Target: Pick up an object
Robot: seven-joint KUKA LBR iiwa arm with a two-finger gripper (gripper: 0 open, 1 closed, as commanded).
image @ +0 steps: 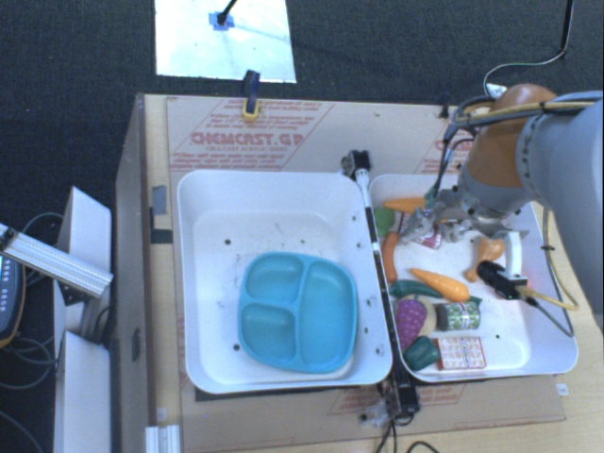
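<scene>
My gripper (427, 226) hangs low over the upper left part of the right bin (547, 347), on the grey arm with the orange band. Just under it lies a small pink and white object (431, 242); whether it is gripped is unclear. An orange carrot (441, 284) lies in the middle of the bin, below the gripper. Another orange piece (404, 204) sits left of the gripper near the bin's top edge. Purple grapes (410, 319), a small can (457, 316) and a flat box with a red pattern (460, 354) lie toward the front.
The left bin (217, 206) holds a blue divided plate (297, 311). Along the right bin's left wall are a long orange piece (389, 256) and green items (382, 220). A tan piece (488, 251) lies right of the gripper.
</scene>
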